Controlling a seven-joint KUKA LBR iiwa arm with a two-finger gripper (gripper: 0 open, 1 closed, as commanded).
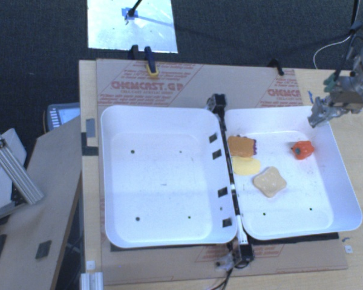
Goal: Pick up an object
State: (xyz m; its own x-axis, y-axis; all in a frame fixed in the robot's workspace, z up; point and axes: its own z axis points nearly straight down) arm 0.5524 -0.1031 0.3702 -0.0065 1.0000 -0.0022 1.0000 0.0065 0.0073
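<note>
The right bin (342, 189) holds several small items. An orange and purple piece (242, 145) lies near its left wall, with a flat yellow piece (247, 167) just below it. A tan, bread-like piece (270, 182) rests toward the bin's middle. A red and orange item (302, 150) sits near the right wall. My gripper (317, 117) hangs above the bin's far right corner, up and to the right of the red item, with nothing seen between its fingers.
The left bin (109, 162) stands beside the right one, joined along a row of black clips (221, 162). Cardboard (187, 80) lies under both bins. A grey metal sheet (132, 17) is at the back, and an aluminium rail (12, 165) at the left.
</note>
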